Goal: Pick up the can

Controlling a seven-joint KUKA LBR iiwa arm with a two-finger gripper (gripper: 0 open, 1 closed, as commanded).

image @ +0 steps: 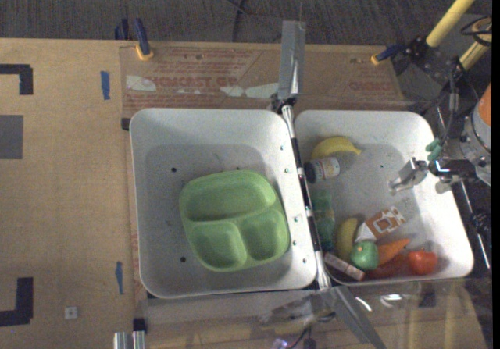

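Observation:
The can (323,169) is a small pale cylinder with a dark end. It lies on its side in the right bin (391,127), against the divider wall and just below a banana (335,147). My gripper (408,174) hangs over the right half of that bin, about a hand's width to the right of the can and apart from it. Nothing shows in its grasp.
Along the right bin's front lie a green bottle (324,211), a yellow fruit (344,236), a green apple (364,255), a carrot (392,249), a red item (423,261) and a small carton (385,221). The left bin (156,137) holds a green divided plate (233,219).

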